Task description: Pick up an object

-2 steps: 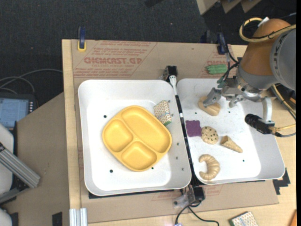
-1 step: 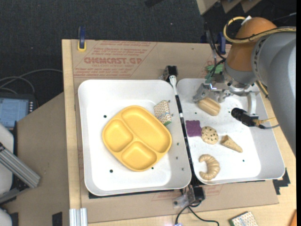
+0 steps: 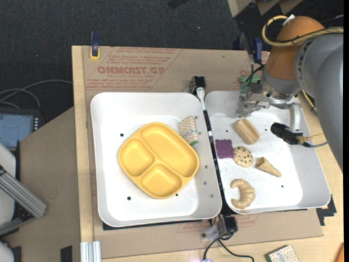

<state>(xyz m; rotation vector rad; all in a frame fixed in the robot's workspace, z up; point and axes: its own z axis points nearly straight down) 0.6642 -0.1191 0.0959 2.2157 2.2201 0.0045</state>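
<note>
My gripper (image 3: 252, 101) hangs over the far end of the right bin (image 3: 311, 192), under the orange band of the arm. Just in front of it lies a tan bread-like roll (image 3: 246, 131), apart from the gripper. Further forward in the same bin are a purple square piece (image 3: 223, 148), a speckled round cookie (image 3: 243, 156), a tan cone-shaped wedge (image 3: 268, 167) and a croissant (image 3: 244, 192). Nothing shows in the gripper's grasp.
The left bin (image 3: 103, 146) holds a yellow three-compartment plate (image 3: 158, 160) and a small patterned piece (image 3: 188, 128) by its right wall. A black part with a cable (image 3: 286, 134) reaches over the right bin's right side. The bins rest on a cardboard sheet (image 3: 136, 64).
</note>
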